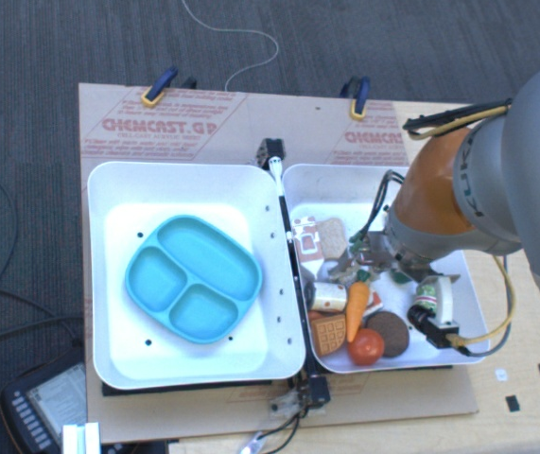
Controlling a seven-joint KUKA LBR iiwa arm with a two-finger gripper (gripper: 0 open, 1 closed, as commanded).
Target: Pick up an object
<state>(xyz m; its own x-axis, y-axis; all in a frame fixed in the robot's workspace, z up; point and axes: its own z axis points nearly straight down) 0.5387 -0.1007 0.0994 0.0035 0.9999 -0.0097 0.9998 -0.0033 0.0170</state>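
While finger state cannot be told, the grey two-finger gripper point(353, 265) hangs just above the orange plastic carrot point(356, 311), whose long axis runs toward the right-hand white bin's point(470, 303) near edge.

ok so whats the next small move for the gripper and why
Probably a short descent and close. The gripper sits low in the right bin, just above the carrot among packed toy food, and nothing visible sits between its fingers, so nothing looks grasped yet.
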